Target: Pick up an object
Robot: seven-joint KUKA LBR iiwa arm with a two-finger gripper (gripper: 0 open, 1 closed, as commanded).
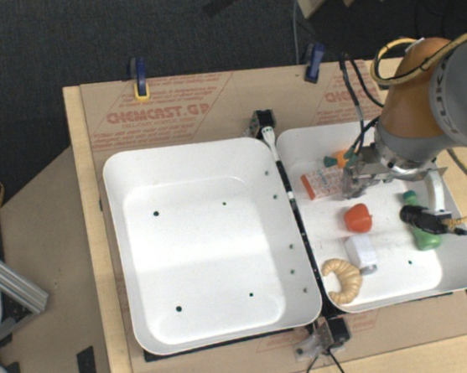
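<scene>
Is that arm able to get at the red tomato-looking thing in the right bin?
Probably yes: the red object lies uncovered just below the gripper, apart from its neighbours.

The left bin (199,253) offers open floor; the right bin (455,268) is crowded by tomato (357,219), croissant (343,279) and the arm (426,103) at upper right

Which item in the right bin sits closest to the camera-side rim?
The tan croissant-shaped piece, curled in the near left corner of the right bin; the red one lies farther in.
</scene>
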